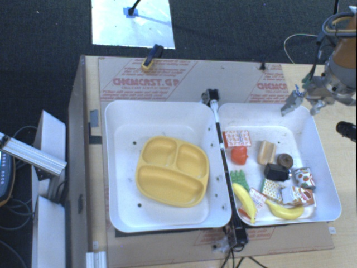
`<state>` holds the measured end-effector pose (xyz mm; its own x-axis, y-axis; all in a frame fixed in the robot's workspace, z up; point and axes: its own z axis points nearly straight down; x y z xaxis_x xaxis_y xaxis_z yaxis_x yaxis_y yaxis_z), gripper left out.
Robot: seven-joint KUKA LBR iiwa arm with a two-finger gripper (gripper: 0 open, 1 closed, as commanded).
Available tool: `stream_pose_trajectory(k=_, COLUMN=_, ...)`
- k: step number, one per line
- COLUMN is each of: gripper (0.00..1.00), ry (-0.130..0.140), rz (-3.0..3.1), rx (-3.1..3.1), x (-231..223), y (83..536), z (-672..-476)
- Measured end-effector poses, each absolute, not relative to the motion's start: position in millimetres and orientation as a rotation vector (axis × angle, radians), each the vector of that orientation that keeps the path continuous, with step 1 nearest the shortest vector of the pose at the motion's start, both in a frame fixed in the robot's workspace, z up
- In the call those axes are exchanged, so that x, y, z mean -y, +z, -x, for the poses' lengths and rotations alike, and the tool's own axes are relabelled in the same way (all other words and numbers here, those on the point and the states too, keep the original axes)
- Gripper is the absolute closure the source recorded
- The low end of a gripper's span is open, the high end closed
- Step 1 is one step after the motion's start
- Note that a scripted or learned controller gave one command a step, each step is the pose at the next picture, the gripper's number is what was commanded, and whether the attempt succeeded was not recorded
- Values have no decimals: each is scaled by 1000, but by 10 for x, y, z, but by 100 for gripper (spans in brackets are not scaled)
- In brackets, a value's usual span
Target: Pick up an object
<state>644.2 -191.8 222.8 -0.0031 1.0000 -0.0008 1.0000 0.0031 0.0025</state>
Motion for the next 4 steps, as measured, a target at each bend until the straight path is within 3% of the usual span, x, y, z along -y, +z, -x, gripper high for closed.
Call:
stream_pose_trajectory(k=1, gripper=0, ry=1, rz=-2219, rx=-2222, x=1635, y=844, z=-5945)
stream_pose_trajectory(k=2, gripper=0, ry=1, rz=-2220, rx=-2222, x=1442, y=843, z=-5515)
stream_pose_trajectory(k=3, gripper=0, ry=1, rz=-2220, rx=-2221, x=1627, y=843, z=-5273)
stream_pose_trajectory(k=4, gripper=100, ry=4, rz=-2217, rx=-2221, x=1625, y=953, z=-5287)
